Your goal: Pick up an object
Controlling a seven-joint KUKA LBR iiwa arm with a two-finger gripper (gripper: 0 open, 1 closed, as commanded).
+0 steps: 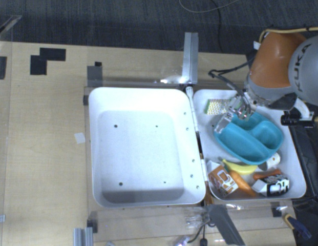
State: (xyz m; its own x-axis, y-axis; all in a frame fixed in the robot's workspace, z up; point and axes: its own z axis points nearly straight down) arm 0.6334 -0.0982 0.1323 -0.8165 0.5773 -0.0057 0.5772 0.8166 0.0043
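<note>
The arm enters from the right and bends down over the right bin. Its gripper sits low over the far left part of that bin, at the far rim of a blue dish.

Fingers: metal fingers point down and to the left, towards the dish rim. Whether they are apart or together cannot be told; the parts blur into one another. Nothing is seen between them, so no hold is recorded.

Blue dish: a two-compartment dish, tilted, resting on the other items in the right bin. Its far left rim lies just under the gripper; contact cannot be confirmed.

Other contents, placed relative to the dish:
- A speckled pale card lies beyond the dish, at the bin's far left corner, just beside the gripper.
- A banana lies along the dish's near edge, partly under it.
- A brown packet lies nearer the camera than the dish, to the left.
- A carrot lies just right of the packet.
- A black and white item lies near the dish's near right side; its kind cannot be told.

The left bin stands beside the right bin, to the dish's left, edges touching.
</note>
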